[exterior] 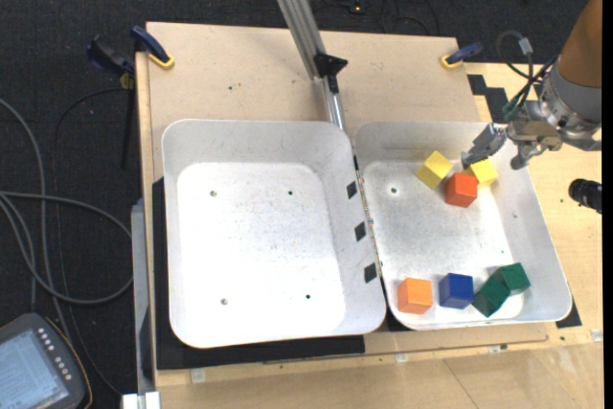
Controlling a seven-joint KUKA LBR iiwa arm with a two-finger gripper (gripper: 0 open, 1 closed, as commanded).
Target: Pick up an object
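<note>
The gripper (505, 147) sits at the right of the frame, over the upper right corner of the right bin (536, 235). 2 fingers are spread wide w/ nothing between them: 1 tip (482, 148) is low, just above a yellow cube (484, 171), the other is out past the rim. Judged from this, it's lined up for a grab at that corner cluster, not closed yet.

Candidate objs are all in the right bin. Upper group: a 2nd yellow cube (434, 170), a red cube (461, 189) touching or nearly touching the 1st yellow one. They crowd the bin wall, so finger room looks tight. Lower edge, in a row: orange cube (415, 294), blue cube (457, 290), 2 green blocks (502, 287) leaning together vs. the rim, prob. slid there down the curved wall.

Cubes look like solid matte foam or wood, sharp edged. Bins are white moulded plastic, rounded corners, speckled w/ dirt. The left bin (182, 235) shares the same scuffed floor.
</note>
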